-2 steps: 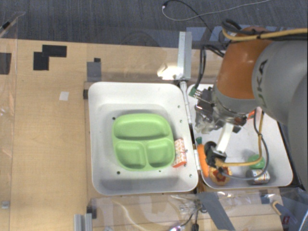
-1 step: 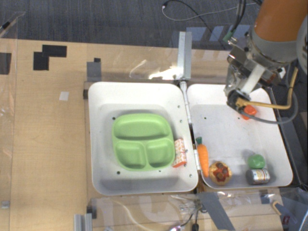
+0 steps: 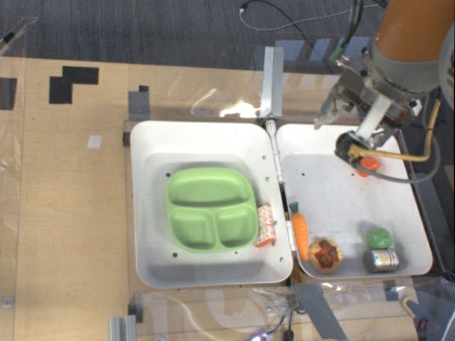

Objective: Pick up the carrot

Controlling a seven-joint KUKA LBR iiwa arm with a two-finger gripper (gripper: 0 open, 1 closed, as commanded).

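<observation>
The carrot (image 3: 300, 234), orange with a small green top, lies along the left wall of the right bin (image 3: 334, 190), near its front. It points toward the front edge. My gripper (image 3: 334, 112) hangs over the back edge of the right bin, far behind the carrot and a little to its right. Nothing shows in it.
A round red-and-yellow food piece (image 3: 325, 254) sits just right of the carrot. A green ball (image 3: 379, 237) and a tin can (image 3: 382, 260) occupy the front right corner. A small orange-red thing (image 3: 368, 164) lies further back. The left bin holds a green divided plate (image 3: 211, 208) and a small packet (image 3: 266, 226).
</observation>
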